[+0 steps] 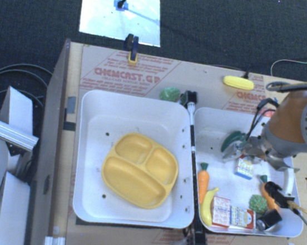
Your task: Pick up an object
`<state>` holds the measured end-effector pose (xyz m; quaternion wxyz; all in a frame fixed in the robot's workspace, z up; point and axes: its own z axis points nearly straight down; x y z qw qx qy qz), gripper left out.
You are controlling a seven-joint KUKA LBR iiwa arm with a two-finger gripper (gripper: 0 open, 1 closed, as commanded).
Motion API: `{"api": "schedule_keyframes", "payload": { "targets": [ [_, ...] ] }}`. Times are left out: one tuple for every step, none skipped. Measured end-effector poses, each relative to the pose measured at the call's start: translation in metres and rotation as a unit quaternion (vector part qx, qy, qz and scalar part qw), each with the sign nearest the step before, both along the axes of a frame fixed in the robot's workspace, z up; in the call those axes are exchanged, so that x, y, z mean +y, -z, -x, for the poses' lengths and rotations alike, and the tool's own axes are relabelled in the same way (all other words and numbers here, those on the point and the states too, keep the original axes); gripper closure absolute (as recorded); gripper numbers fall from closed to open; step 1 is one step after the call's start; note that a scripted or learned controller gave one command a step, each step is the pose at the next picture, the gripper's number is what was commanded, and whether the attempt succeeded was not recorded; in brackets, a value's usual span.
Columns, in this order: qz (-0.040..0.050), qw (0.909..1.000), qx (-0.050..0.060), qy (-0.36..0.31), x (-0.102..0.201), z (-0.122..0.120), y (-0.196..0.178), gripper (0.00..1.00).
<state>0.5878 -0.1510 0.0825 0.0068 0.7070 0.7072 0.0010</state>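
White plastic bins sit side by side on the tabletop (148, 73), evidently one as source and one as destination. Nearest the camera in the right bin (215, 121) lie a red-and-white carton (231, 216), a banana (207, 206), a carrot (203, 180), a broccoli floret (257, 203) and a small black item (269, 218), clustered along the near wall. The left bin (92, 139) holds a yellow divided tray (140, 169). Further back, the pincer (241, 149) is lowered into the right bin close beside a dark green item (232, 139) and just above a small blue-and-white packet (244, 168). Whether it is spread or closed, or has hold of anything, cannot be determined. Judgement: the grasp is unconfirmed.
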Motion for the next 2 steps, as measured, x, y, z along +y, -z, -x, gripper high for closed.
{"api": "schedule_keyframes", "payload": {
  "targets": [
    [-0.0022, 1.0, -0.001, -0.003, -0.0178, -0.0627, -0.0052, 0.0],
    [-0.0031, 1.0, 0.002, -0.003, -0.0169, -0.0599, -0.0141, 1.0]
  ]
}}
